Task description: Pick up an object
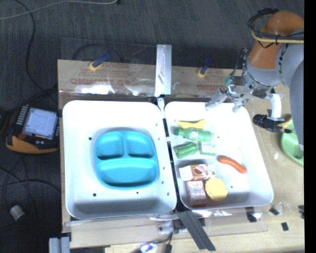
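Here I count one blue tray (126,158) in the left bin (79,123), seven items in the right bin (254,148); whether the jaws are open, I cannot tell.

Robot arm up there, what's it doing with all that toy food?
The robot arm's gripper hangs over the far corner of the right bin, not holding anything. Below it lie toy foods: a green bottle, an orange sausage and a yellow round piece. The left bin holds a blue divided plate. Nothing is picked up yet.

Dark grey carpet floor (29,207), wooden bench (281,173), black cables (19,15)
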Tool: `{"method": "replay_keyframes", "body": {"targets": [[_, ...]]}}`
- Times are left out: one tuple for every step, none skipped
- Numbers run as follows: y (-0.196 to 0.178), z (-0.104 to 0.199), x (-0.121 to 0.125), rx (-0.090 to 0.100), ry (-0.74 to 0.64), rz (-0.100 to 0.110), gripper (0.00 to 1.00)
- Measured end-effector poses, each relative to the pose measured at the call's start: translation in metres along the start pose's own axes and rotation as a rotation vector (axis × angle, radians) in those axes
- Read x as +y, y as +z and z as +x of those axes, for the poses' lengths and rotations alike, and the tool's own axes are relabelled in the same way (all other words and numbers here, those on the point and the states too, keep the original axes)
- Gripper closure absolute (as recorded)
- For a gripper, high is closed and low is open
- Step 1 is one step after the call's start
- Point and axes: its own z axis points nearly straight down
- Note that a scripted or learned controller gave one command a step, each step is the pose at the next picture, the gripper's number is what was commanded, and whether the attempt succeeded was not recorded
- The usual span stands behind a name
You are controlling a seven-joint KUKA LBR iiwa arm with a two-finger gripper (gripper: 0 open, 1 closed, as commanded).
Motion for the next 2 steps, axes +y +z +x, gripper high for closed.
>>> {"method": "replay_keyframes", "body": {"targets": [[0.0994, 0.0458, 0.0011, -0.003, -0.026, 0.001, 0.0], [0.0915, 0.045, -0.0021, -0.001, -0.027, 0.02, 1.0]]}}
